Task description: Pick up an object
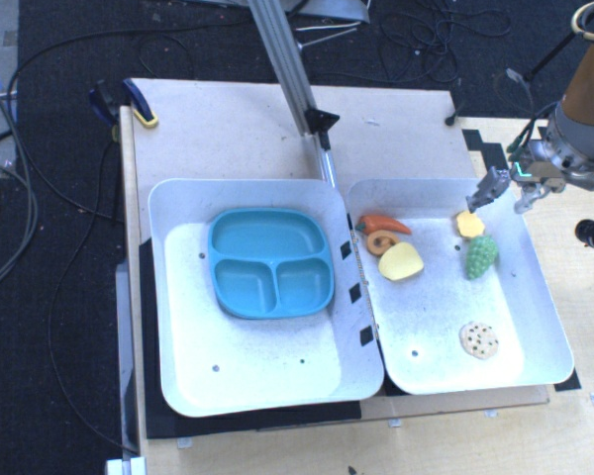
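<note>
My gripper (pixel 508 195) hangs open over the far right corner of the right bin (pixel 535 354), with nothing between its fingers. Just below and left of it lies a small yellow piece (pixel 469 225), and a green bunch of grapes (pixel 481 256) sits right under that. An orange carrot (pixel 385 226) and a yellow apple-like piece (pixel 401 261) lie near the bin's left wall. A cookie (pixel 479 340) rests toward the front of the same bin.
A blue divided plate (pixel 272 263) lies in the left bin (pixel 178 364). A slanted metal pole (pixel 289 57) rises from the back, ending above the seam between the bins. Dark floor with cables lies beyond the bench.
</note>
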### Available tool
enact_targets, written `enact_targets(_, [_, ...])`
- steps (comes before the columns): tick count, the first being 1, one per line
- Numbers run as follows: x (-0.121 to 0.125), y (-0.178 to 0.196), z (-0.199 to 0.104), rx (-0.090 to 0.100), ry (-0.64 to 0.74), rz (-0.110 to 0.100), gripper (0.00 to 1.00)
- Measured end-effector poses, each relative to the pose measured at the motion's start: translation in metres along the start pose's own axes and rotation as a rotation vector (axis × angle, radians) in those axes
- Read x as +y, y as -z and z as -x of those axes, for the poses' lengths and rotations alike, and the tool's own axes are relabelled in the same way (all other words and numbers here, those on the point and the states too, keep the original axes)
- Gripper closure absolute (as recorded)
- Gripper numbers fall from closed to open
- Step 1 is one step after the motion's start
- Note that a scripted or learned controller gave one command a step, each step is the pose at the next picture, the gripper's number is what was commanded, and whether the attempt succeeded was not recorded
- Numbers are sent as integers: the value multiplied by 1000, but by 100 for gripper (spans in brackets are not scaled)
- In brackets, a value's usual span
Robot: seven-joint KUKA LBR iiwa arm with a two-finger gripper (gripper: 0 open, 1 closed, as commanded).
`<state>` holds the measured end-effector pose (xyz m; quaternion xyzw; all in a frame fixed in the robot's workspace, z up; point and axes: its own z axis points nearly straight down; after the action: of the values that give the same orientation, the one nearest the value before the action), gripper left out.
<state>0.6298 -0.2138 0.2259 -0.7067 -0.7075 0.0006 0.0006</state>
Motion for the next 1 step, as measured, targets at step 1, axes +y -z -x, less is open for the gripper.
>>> enact_targets(1, [1,1,0,-1,0,2,0])
